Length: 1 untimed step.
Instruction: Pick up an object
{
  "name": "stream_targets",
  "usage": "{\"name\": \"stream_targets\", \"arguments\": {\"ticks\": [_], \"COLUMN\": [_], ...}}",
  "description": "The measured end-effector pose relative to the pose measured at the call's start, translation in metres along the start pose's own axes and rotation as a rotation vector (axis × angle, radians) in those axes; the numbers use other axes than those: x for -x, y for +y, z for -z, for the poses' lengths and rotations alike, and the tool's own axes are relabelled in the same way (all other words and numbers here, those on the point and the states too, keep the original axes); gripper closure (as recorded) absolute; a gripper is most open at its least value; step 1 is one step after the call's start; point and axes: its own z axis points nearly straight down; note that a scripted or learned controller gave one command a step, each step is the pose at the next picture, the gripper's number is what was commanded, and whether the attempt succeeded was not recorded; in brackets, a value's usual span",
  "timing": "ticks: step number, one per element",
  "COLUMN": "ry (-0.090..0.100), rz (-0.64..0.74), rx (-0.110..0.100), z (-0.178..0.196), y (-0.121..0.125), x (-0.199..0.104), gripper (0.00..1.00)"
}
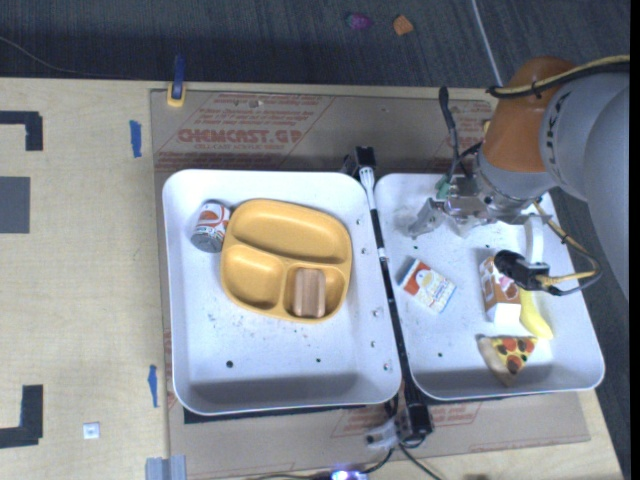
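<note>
My gripper (445, 218) hangs over the back part of the right bin (590, 368), open, with nothing between its fingers. In front of it a small white, orange and red carton (428, 286) lies on the bin floor, apart from the fingers. Farther right are a brown and red box (495, 286), a yellow banana (537, 318) beside it, and a toy pizza slice (508, 353) near the front rim.
The left bin (190, 368) holds a yellow divided plate (280, 253) with a brown block (308, 293) in one compartment. A red and silver can (209, 226) lies at the plate's back left. A black divider (385, 288) runs between the bins.
</note>
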Motion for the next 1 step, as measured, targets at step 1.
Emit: {"name": "stream_targets", "arguments": {"ticks": [1], "ry": [-0.002], "rz": [-0.001], "rx": [0.007], "z": [-0.0063], "y": [-0.0764], "x": [0.0116], "gripper": [0.0]}}
